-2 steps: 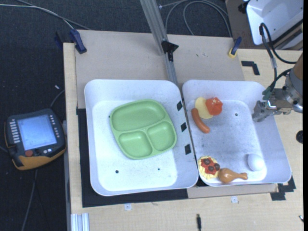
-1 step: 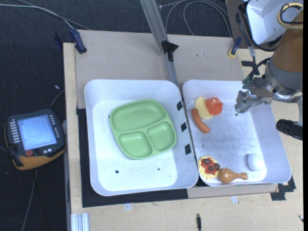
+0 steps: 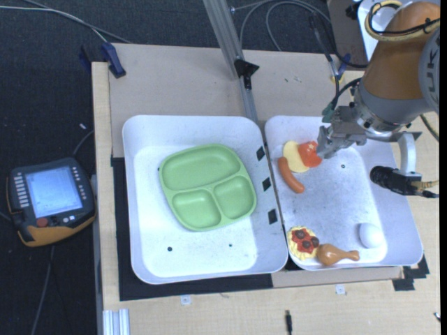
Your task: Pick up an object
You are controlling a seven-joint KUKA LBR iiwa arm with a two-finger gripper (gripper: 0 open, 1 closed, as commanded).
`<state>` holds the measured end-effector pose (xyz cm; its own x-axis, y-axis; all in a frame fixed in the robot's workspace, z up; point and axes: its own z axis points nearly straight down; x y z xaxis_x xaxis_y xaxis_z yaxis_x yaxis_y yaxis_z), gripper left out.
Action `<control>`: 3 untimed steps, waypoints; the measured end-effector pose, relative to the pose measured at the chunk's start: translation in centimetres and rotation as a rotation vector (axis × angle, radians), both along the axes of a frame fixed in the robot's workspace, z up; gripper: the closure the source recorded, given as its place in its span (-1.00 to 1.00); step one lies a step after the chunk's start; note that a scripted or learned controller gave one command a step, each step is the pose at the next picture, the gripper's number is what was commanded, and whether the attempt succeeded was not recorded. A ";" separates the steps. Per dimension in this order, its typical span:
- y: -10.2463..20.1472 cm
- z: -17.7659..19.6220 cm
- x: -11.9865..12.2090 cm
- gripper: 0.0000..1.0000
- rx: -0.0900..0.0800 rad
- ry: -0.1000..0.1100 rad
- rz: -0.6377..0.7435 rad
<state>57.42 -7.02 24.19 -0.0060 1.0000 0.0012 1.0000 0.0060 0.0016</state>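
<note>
- Over the right bin [image 3: 391, 187], my tool [image 3: 327, 149] sits by a red-and-yellow toy [image 3: 302, 155]; grip state I cannot tell;
- left bin [image 3: 140, 187]: green divided plate [image 3: 207, 185].

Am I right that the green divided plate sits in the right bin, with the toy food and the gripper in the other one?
Not quite. The camera view shows the green divided plate in the left bin; the toy food, such as the hot dog, and the gripper are over the right bin.

Two white bins [image 3: 140, 187], one green plate [image 3: 207, 186], and six toy foods [image 3: 291, 174].
</note>
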 end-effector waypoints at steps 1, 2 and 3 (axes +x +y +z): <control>5.2 0.5 2.1 1.00 0.001 -0.001 0.001; 9.1 0.4 5.0 1.00 0.000 -0.002 0.000; 13.3 -1.7 7.0 1.00 0.000 0.000 -0.001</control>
